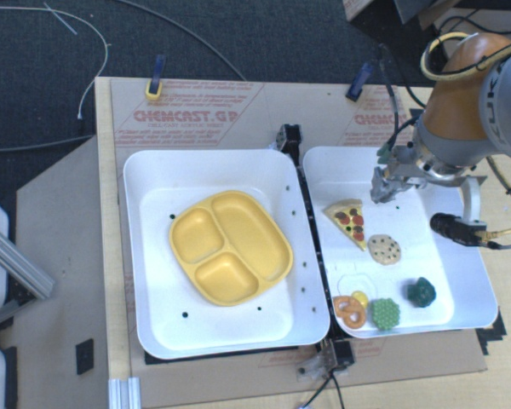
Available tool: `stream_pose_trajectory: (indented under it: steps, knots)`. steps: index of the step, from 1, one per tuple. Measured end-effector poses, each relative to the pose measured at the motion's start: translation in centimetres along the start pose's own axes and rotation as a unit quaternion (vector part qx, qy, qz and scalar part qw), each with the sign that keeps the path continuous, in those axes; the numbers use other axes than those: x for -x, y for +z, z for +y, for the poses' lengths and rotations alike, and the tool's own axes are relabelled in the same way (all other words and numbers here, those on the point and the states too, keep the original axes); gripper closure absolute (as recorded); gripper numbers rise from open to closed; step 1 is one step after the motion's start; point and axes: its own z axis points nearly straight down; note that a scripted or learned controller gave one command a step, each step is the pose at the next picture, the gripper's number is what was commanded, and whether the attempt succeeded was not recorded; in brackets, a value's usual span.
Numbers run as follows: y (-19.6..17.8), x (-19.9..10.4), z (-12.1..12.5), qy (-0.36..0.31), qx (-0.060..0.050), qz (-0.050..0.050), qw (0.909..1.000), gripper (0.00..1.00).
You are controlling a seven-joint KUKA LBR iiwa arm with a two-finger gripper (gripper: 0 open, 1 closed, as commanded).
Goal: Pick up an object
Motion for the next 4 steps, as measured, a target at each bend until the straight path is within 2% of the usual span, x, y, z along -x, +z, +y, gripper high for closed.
stream_pose_trajectory:
  steps: [1,2,3,4]
  knots:
    - [-4.5,0.0,0.2,0.0,0.0,0.0,1.0,1.0]
    - [-5.8,-5.0,1.0,-0.002,-0.002,0.002,1.0,1.0]
    - [-5.0,-9.8,2.7,-0.002,-0.003,0.002,1.0,1.0]
    - [-6.3,-15.1,4.4,-0.002,-0.002,0.002,1.0,1.0]
